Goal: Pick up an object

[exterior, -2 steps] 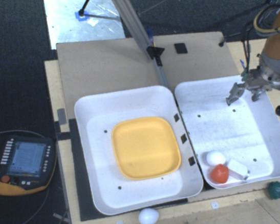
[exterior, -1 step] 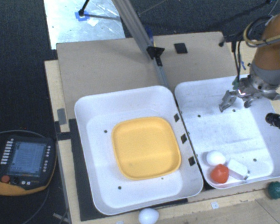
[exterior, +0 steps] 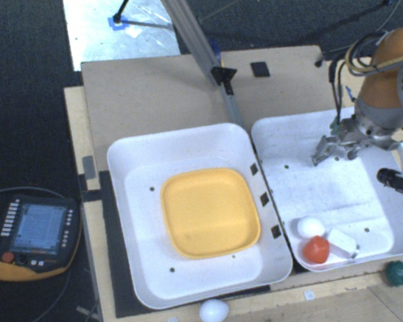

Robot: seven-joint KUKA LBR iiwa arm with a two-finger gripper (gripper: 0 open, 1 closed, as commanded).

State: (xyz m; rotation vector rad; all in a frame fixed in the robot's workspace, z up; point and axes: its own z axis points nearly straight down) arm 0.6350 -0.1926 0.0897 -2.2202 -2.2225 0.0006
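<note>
Hovering over the right bin (exterior: pixel 276 135), hand (exterior: pixel 332 150) with fingers spread and nothing between them, red ball (exterior: pixel 316 250), white ball (exterior: pixel 310 227) and white block (exterior: pixel 342 241) clustered in that bin's near corner, yellow plate (exterior: pixel 210 212) in left bin (exterior: pixel 129 204), white egg (exterior: pixel 214 312) on the counter (exterior: pixel 277 64).
</note>
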